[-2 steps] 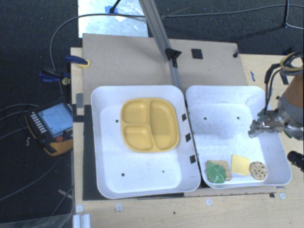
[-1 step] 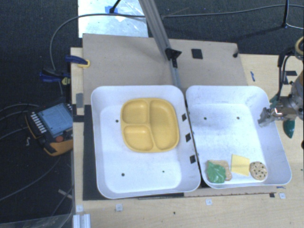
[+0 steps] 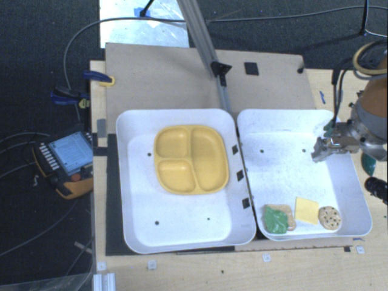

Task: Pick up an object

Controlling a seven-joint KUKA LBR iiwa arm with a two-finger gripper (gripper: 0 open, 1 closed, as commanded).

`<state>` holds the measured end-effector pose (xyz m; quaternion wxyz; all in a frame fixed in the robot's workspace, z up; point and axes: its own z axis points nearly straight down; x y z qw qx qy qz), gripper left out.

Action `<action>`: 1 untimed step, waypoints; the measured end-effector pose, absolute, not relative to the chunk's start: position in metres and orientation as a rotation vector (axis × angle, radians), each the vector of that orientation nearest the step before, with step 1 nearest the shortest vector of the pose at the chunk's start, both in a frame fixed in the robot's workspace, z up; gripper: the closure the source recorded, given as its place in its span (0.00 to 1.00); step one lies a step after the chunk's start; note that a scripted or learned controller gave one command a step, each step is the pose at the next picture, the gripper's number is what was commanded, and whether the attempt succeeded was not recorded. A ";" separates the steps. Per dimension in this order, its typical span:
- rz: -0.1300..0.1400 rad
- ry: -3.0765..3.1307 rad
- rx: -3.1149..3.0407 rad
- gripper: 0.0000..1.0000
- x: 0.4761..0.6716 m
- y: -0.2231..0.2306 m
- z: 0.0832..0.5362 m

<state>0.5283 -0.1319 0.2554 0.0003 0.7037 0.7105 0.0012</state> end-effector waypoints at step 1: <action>0.003 2.232 2.210 1.00 0.528 -0.087 0.255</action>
